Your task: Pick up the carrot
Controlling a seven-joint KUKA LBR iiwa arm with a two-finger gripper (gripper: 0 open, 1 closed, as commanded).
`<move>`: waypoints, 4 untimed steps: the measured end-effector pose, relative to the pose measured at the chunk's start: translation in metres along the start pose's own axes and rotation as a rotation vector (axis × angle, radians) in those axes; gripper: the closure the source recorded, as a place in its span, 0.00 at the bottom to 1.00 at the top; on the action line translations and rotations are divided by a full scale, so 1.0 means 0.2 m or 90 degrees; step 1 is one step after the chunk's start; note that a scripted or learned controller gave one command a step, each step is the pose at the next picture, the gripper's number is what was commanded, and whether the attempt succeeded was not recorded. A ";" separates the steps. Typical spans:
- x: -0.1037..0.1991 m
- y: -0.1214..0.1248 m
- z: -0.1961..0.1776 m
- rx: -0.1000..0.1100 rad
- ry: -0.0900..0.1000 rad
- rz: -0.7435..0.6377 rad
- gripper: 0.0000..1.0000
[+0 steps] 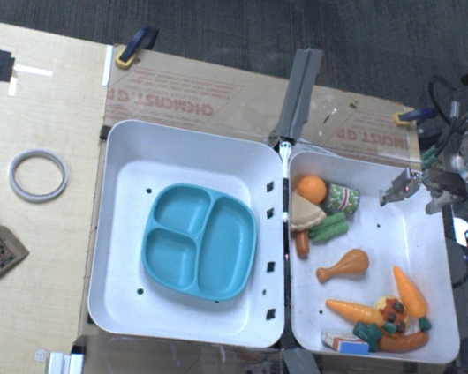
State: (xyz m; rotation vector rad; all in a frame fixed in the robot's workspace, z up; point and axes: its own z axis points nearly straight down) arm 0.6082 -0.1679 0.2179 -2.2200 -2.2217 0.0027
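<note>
Nothing looked done yet: the carrot (354, 311) lay untouched toward five o'clock in the right bin (447, 349), while the end effector (415, 192) hovered open and empty near one o'clock.

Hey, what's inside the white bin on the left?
The left white bin holds one light blue plastic plate with three compartments, lying flat near its middle. I see no food in the compartments. The bin floor under the plate is covered, so that patch can't be checked.

Robot lab: bench (34, 102) with two white bins (110, 205), clamps (136, 44), tape roll (38, 175), grey carpet.
</note>
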 end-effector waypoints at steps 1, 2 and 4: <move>-0.13 -0.29 0.32 0.001 0.000 0.032 0.00; -0.22 -0.49 0.64 0.000 0.002 -0.069 0.00; -0.04 -0.53 0.09 -0.001 0.000 -0.032 1.00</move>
